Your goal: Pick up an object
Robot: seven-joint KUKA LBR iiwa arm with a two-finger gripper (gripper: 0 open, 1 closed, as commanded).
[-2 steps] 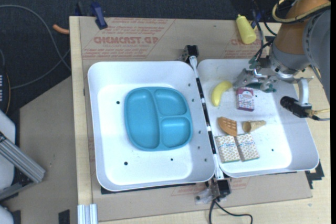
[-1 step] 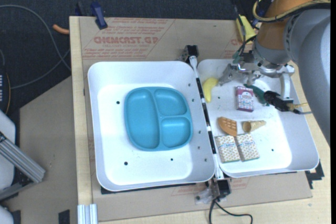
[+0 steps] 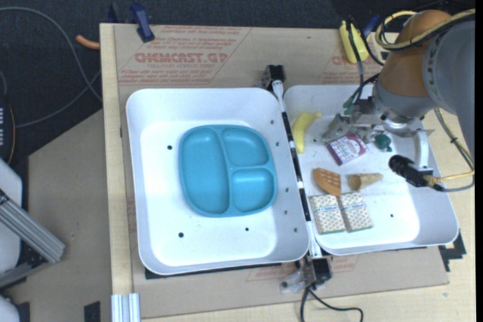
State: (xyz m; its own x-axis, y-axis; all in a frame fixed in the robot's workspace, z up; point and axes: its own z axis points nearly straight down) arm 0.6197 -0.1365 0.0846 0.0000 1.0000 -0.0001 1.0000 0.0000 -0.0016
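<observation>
My gripper (image 3: pixel 343 124) hangs low in the right bin (image 3: pixel 423 226), under the grey wrist with the orange band. Just in front of it lies a small purple and white packet (image 3: pixel 347 149), very close to the tip; whether they touch is unclear. A yellow banana (image 3: pixel 303 128) rests to the gripper's left, near the bin's left wall. A small teal piece (image 3: pixel 383 139) sits by the wrist. Closer to the front are a brown ridged biscuit (image 3: pixel 327 180), a tan cone-shaped piece (image 3: pixel 364 180) and two checkered cracker packs (image 3: pixel 341 212).
The left bin (image 3: pixel 151 237) holds a blue divided plate (image 3: pixel 226 168). A black clamp (image 3: pixel 274 76) sits at the back where the two bins meet. The right bin's front right corner is bare white floor.
</observation>
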